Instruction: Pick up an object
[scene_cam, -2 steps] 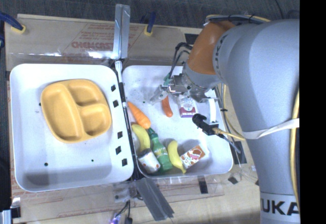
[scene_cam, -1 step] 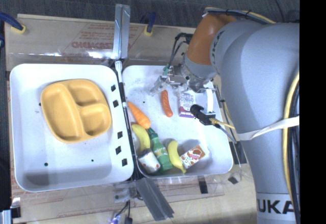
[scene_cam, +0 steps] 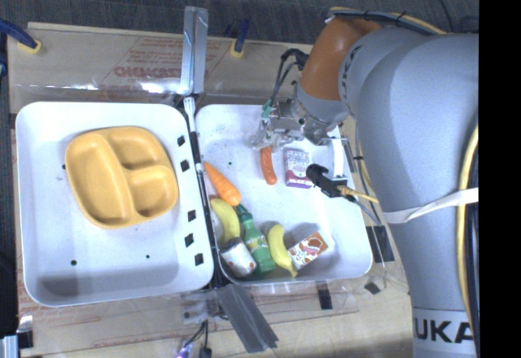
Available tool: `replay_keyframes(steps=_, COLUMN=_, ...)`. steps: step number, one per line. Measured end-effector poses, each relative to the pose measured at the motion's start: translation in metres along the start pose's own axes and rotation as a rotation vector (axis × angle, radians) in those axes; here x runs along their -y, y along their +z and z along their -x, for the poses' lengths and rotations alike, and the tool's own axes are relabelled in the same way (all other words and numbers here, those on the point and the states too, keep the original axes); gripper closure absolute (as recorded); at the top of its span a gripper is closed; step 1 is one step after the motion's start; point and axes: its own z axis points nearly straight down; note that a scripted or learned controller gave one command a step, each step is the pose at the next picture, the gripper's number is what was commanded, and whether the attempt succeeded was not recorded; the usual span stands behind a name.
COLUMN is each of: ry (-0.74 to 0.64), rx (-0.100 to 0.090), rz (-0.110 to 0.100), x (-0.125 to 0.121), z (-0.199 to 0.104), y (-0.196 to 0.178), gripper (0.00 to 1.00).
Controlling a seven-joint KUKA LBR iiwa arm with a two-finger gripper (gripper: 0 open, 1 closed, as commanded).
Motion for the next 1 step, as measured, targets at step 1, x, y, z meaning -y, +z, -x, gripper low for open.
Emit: replay_keyframes(steps=1, ry=0.036, rx=-0.001, rz=0.000, x=-0.0056, z=-0.0898, y=-0.0965, gripper=1.00)
